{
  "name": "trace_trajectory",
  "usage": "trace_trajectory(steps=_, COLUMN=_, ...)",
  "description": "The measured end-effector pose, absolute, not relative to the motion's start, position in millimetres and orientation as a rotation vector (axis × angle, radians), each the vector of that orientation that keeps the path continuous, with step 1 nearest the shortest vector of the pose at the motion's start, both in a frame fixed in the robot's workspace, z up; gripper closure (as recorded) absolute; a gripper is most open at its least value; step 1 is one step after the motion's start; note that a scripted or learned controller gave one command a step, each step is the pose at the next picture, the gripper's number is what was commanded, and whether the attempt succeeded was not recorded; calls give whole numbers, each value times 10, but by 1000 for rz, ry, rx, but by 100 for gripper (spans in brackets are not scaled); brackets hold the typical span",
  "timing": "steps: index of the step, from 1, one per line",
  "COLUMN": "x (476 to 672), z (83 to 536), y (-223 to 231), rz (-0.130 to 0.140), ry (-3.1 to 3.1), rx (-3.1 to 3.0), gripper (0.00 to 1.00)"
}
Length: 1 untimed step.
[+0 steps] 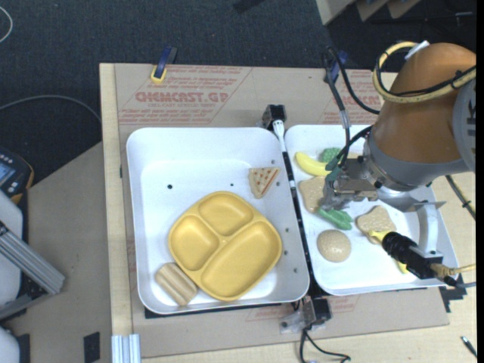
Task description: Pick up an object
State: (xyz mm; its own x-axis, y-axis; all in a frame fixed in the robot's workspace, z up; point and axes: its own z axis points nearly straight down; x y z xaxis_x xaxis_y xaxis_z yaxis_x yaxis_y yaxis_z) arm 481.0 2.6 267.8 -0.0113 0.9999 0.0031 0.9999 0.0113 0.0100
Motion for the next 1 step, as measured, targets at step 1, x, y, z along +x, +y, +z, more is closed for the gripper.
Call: trace_trajectory(steps=1, x=6135, z=2209, y=420, rz=6, ry=2225, rx=2212, gripper=100)
